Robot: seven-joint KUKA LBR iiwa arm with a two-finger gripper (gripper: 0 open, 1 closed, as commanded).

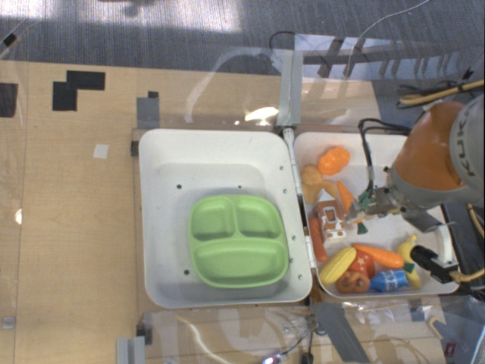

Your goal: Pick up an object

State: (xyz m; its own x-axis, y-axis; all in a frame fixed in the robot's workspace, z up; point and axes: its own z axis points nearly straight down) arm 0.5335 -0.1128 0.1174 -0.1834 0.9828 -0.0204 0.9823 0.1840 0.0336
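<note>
On the table, two white bins are set side by side. One green divided plate is seen in the left bin. Toy foods are heaped in the right bin: perhaps nine, though overlaps blur the count, among them one corn cob and one carrot. The claw hangs low over the pile; whether it is wide or narrow cannot be told. One separate, uncrowded piece should be chosen and approached vertically.

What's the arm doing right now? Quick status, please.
Gripper low over right bin, among the toy food. Nothing seen held. Carrot, corn cob and orange pepper crowded close. Green divided plate alone in left bin.
</note>
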